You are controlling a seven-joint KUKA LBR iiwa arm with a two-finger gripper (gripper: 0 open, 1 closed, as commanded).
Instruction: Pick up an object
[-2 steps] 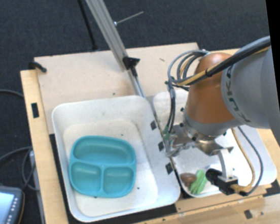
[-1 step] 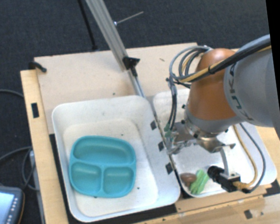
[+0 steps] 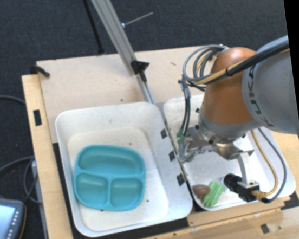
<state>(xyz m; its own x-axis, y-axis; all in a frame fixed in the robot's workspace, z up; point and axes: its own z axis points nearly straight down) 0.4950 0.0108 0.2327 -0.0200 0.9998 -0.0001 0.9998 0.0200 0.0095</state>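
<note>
Green and soft-looking, a stubby elongated object lies at the near end of the right-hand shallow white bin, close to its front wall. A brown rounded lump sits just beside it on the left; the two seem to touch, though the blur leaves that unsure; either could serve as the thing to pick up. The danger here is the crowding: a descent onto one piece may nudge the other aside or catch both, and the front wall leaves little room, so a jaw could land on the rim instead of the floor.

Across the divide, a blue three-compartment plastic plate lies flat in the left-hand white bin; it is wide and low, and I judge that a two-finger grip would slide off it.

Farther in, the gripper hangs over the right-hand bin's left side, near the wall shared with the other bin and apart from the green and brown pieces. Whether it is open or closed I cannot tell, since the wrist covers it; nothing shows held in it. Closing where it stands would likely catch nothing; going lower there risks scraping the shared wall.

Behind it bulks the grey arm with its orange band, cables looped about it; a sharp swing could drag them. Farthest, a slanted aluminium rail rises from the pale wooden bench, well clear.
</note>
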